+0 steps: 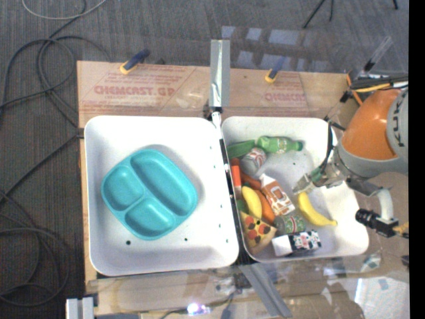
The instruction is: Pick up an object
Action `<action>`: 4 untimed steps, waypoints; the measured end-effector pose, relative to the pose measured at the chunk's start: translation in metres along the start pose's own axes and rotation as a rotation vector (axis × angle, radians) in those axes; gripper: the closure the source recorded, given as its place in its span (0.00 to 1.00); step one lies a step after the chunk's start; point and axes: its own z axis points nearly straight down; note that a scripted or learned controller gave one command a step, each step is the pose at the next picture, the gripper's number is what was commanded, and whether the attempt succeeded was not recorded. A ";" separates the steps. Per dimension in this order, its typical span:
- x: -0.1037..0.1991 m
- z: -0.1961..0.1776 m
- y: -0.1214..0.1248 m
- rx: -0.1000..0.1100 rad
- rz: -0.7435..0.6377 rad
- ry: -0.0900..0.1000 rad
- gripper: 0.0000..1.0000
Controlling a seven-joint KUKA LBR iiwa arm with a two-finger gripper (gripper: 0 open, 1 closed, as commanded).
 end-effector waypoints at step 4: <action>0.021 -0.128 0.064 0.027 0.082 0.005 1.00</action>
